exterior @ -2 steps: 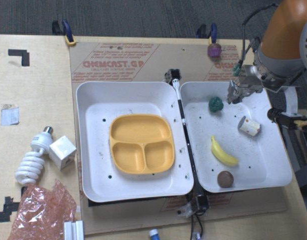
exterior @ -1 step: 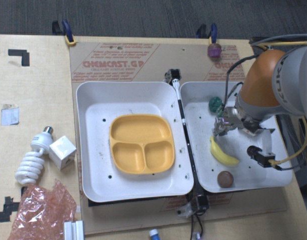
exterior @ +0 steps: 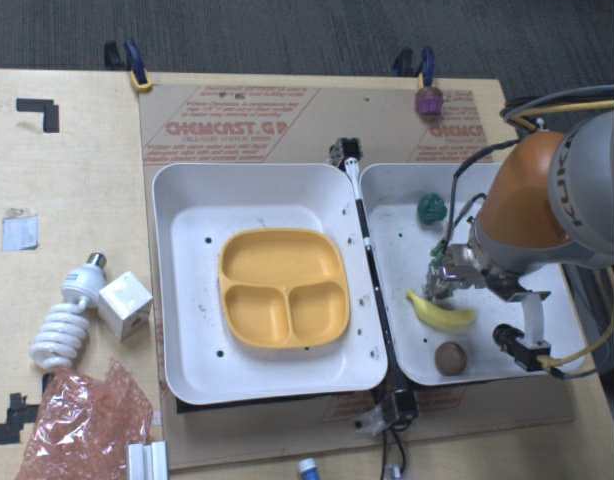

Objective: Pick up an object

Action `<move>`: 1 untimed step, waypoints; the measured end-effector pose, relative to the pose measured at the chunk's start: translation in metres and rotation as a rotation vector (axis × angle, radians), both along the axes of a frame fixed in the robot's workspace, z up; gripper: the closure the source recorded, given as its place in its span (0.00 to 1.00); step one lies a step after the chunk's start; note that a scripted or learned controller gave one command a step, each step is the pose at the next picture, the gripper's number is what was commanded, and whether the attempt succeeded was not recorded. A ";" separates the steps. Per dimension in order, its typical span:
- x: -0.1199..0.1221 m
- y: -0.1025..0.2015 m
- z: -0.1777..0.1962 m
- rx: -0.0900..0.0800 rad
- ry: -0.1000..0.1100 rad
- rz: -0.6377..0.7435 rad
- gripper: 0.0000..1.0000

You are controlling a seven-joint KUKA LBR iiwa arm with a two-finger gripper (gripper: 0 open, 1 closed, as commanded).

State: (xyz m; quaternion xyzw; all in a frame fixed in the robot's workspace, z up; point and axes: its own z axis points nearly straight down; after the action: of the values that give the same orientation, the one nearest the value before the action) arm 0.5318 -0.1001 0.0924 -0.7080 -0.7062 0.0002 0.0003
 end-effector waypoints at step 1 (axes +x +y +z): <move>-0.044 -0.015 0.000 0.000 -0.001 0.001 0.00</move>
State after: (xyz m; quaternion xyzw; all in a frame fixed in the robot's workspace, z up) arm 0.4874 -0.1155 0.0923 -0.7078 -0.7064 0.0000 0.0001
